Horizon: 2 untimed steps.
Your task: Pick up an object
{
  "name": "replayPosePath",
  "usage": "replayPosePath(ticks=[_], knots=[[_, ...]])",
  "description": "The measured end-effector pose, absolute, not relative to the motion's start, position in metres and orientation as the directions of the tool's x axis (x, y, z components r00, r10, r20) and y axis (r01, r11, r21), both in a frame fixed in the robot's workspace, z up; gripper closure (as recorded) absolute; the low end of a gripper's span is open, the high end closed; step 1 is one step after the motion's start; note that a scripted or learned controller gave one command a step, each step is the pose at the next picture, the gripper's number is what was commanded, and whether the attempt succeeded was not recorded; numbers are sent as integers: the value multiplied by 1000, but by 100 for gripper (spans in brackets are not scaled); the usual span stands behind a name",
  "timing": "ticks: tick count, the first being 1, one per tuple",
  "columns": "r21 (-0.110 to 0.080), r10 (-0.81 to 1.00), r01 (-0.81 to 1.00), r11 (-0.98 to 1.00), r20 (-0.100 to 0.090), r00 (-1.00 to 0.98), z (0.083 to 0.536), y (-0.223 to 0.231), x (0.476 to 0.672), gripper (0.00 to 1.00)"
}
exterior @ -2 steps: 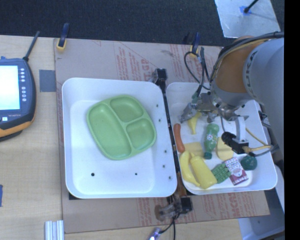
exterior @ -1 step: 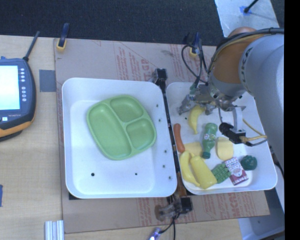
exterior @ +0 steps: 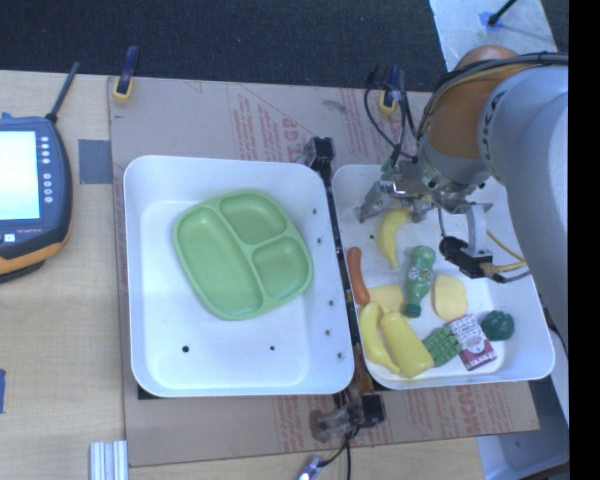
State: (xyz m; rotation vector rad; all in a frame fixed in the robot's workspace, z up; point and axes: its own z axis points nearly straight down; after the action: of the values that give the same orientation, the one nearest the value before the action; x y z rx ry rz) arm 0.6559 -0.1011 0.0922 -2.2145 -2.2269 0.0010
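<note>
My gripper (exterior: 393,208) hangs over the far end of the right bin (exterior: 528,368). It is open, fingers spread to either side of the upper end of a yellow banana (exterior: 391,238), which lies on the bin floor. Just below the banana stands a green bottle (exterior: 418,280). An orange carrot (exterior: 357,275) lies along the bin's left wall. Closer to the front are a pale yellow round piece (exterior: 450,296), two yellow pieces (exterior: 395,340), a green ridged piece (exterior: 440,345), a red-and-white box (exterior: 472,341) and a dark green item (exterior: 497,324).
The left bin (exterior: 150,358) holds a green divided plate (exterior: 242,253). A tablet-like pendant (exterior: 15,193) lies on the bench at far left. The arm's grey body and orange band (exterior: 470,118) loom over the right bin's far right corner, with cables trailing beside it.
</note>
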Motion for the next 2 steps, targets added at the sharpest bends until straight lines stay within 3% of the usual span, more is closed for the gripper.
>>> replayPosePath(ticks=[1,2], knots=[[-1,1000,1000,5,0,-5,92,-99,656,0],[-4,1000,1000,4,-1,-4,92,-117,582,0]])
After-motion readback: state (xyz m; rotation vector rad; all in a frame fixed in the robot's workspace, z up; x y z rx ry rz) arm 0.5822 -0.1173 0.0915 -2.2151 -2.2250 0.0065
